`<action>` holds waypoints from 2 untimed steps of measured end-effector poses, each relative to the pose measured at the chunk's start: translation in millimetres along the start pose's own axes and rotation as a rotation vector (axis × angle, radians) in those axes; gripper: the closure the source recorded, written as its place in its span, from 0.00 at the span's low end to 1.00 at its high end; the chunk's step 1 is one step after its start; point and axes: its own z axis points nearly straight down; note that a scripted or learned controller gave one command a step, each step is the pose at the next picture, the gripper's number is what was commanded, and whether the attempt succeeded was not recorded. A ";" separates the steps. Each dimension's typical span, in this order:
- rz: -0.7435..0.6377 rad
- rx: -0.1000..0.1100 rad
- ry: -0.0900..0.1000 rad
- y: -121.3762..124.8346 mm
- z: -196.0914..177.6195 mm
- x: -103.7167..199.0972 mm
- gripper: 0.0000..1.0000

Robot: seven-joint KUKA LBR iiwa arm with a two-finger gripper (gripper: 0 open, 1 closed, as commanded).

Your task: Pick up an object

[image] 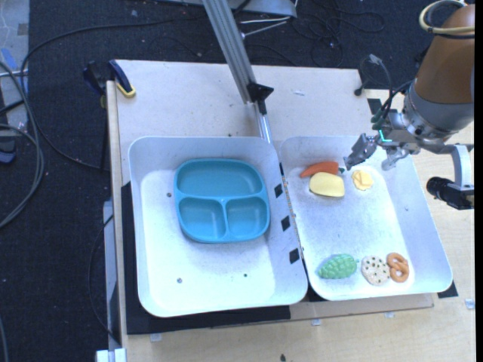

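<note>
Two spread fingers, seemingly: claw (pixel 375 155) hangs near right bin's (pixel 426 225) far edge

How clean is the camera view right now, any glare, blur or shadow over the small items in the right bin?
Camera view: lighting is even and soft; the right bin looks bright with no hard glare. Items read clearly but slightly soft: green piece, cookie, pretzel. The gripper is a bit blurred, casting little shadow near the yellow piece.

Blue tray (pixel 222 200) smooth plastic; white bins (pixel 151 277) matt.
</note>
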 end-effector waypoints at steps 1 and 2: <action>0.000 -0.002 0.000 0.6 -1.1 0.0 0.00; 0.001 -0.001 -0.001 5.2 41.8 1.1 0.00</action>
